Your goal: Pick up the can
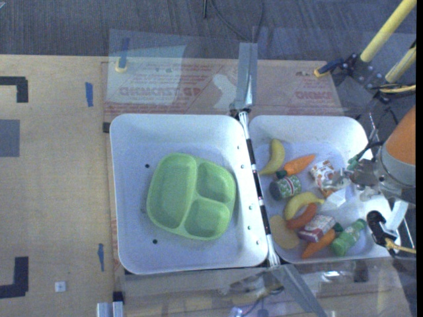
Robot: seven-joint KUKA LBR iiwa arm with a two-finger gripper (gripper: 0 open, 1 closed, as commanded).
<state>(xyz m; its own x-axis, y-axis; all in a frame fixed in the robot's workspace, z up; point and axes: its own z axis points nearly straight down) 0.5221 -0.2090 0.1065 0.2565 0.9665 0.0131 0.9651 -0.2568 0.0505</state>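
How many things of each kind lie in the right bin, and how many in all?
Bananas: 2
Carrots: 2
Can: 1
Green bottle: 1
Small cartons: 2
Tan flat piece: 1
Total: 9

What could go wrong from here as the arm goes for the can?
1. The can lies on its side, so it may roll away from the pincer.
2. It is crowded: a carrot and a banana lie right beside it, so one of those could be grabbed instead.
3. The small carton lies between pincer and can and may get knocked.
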